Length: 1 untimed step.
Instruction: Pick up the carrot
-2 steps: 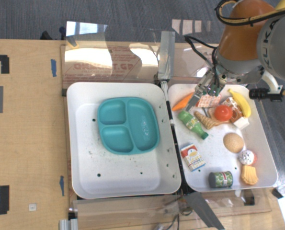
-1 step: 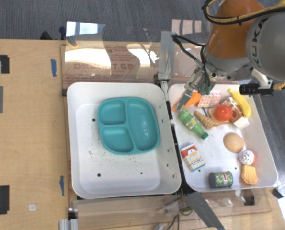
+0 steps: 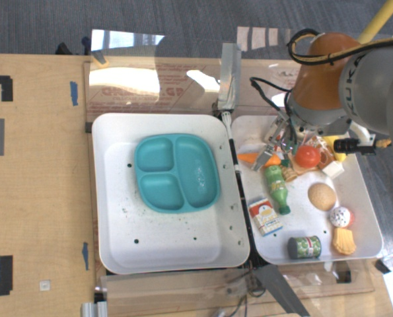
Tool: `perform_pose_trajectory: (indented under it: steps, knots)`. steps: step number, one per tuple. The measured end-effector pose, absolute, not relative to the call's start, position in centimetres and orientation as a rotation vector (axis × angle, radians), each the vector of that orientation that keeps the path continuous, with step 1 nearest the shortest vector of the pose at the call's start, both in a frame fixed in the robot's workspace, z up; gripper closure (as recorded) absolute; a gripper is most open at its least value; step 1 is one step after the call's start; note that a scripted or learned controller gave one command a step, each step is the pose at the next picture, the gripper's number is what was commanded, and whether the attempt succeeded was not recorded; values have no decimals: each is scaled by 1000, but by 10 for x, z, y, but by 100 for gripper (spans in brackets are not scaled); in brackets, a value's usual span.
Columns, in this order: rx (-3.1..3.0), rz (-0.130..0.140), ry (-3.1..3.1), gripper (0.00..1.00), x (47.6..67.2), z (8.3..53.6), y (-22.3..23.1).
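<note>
The carrot [image 3: 248, 157] is a small orange piece lying near the left wall of the right bin [image 3: 371, 240], at the bin's far end. My gripper [image 3: 276, 148] hangs low over the bin just right of the carrot, with its tip close to the carrot's right end. The grey arm with its orange band [image 3: 321, 71] comes in from the upper right and hides part of the bin's far side. From this angle I cannot make out whether anything is held.
Crowded round the gripper are a green bottle [image 3: 276, 187], a red tomato [image 3: 307, 156], a white block [image 3: 333, 169] and a yellow piece [image 3: 341, 145]. Nearer lie a beige egg [image 3: 321, 195], a carton [image 3: 265, 217], a green can [image 3: 304, 246]. The left bin [image 3: 117, 243] holds a teal divided plate [image 3: 176, 172].
</note>
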<state>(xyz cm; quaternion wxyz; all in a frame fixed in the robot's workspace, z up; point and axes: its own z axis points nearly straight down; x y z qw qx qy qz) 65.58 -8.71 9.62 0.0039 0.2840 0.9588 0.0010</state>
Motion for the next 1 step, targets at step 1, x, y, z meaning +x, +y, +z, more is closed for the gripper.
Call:
perform_pose_trajectory:
  steps: [1]
  knots:
    - [888, 7, 2999, 100, 658, 108, -87]
